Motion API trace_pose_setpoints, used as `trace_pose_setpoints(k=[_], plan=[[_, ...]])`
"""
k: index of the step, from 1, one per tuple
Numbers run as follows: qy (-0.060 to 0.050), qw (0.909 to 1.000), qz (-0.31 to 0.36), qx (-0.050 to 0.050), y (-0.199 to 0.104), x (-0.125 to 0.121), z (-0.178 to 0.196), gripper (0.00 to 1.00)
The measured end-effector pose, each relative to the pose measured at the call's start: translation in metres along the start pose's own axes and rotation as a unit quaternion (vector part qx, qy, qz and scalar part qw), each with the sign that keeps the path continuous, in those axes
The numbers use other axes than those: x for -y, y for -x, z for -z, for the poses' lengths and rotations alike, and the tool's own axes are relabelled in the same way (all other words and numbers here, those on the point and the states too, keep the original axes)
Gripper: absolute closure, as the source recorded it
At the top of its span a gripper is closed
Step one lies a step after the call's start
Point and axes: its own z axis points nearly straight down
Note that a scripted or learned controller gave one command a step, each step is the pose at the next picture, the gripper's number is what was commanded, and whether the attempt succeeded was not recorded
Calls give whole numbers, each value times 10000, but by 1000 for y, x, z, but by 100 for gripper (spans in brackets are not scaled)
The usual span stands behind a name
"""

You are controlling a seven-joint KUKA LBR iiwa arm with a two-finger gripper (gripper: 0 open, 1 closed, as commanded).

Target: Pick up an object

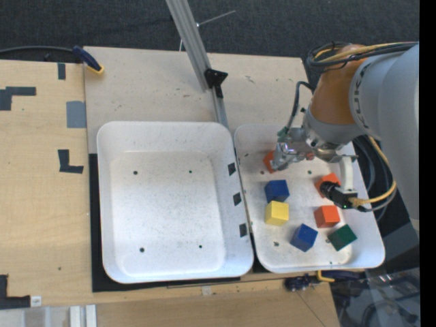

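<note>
Pincer down in the right bin, over a small orange-red block

The pincer [286, 152] sits low by the orange-red block [270, 160]; can't tell how far it's open or if it has hold of the block. Nearby in the right bin [368, 254]: two blue blocks [276, 190] [304, 237], a yellow block [277, 212], orange blocks [327, 215] and a green block [342, 237]. No readable writing anywhere. The left bin [109, 142] sits on a wooden bench [41, 176] with grey tape marks, dark carpet behind.
</note>
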Motion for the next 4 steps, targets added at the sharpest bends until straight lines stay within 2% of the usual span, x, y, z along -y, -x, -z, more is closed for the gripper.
trace_pose_setpoints(k=[2,4], plan=[[12,10000,1,5,3,0,90,100],[-21,10000,24,-2,-101,-10,74,100]])
